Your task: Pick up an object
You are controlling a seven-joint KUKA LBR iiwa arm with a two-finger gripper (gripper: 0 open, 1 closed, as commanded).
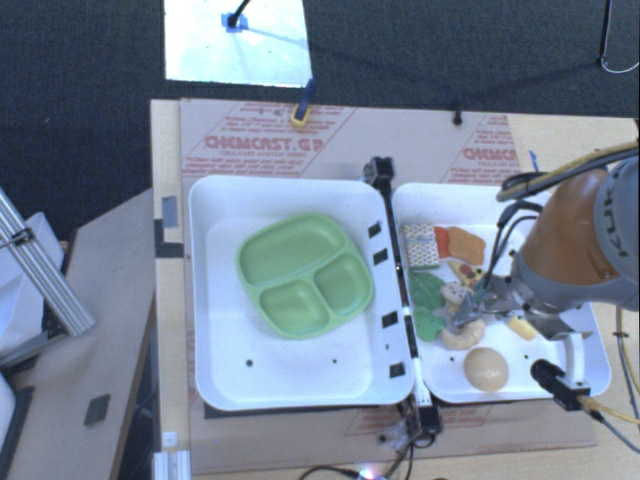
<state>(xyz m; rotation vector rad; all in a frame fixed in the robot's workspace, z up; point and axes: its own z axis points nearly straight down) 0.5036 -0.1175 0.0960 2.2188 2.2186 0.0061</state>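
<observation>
The right bin (598, 363) holds a small heap of toy food: a green leaf (428, 303), a checkered block (419, 243), an orange piece (463, 242), a tan ring (461, 336) and a beige ball (486, 368) near the front edge. The pincer (470, 303) sits low over the heap's middle, just above the ring, with the ball a little nearer the counter's front. Whether it is apart or together I cannot tell. The left bin (215, 368) carries a green tray (303, 273).

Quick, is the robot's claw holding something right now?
Gripper: down among the toys in the right bin; open or shut cannot be told.
</observation>
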